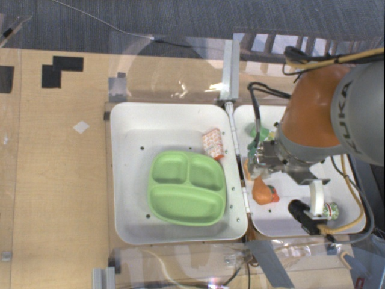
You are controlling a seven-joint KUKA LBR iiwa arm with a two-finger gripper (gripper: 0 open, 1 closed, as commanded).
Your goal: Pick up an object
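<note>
Pale bench (60, 179) is seen around the right bin (274, 223), where an orange object (263, 192) lies just below the gripper (260, 160) in view; whether the gripper is clenched cannot be told

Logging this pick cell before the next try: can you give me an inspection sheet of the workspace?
Surface: left bin and right bin, white, side by side on a wooden bench.
Job's things: green divided plate and small pink patterned packet in the left bin; orange object and small green-and-red object in the right bin.
Clutter: nothing seen.
Grippers: gripper over the right bin's left side, just above the orange object in the view.
Cables: black cable looping off the arm.
Surroundings: grey carpet beyond the bench.
</note>
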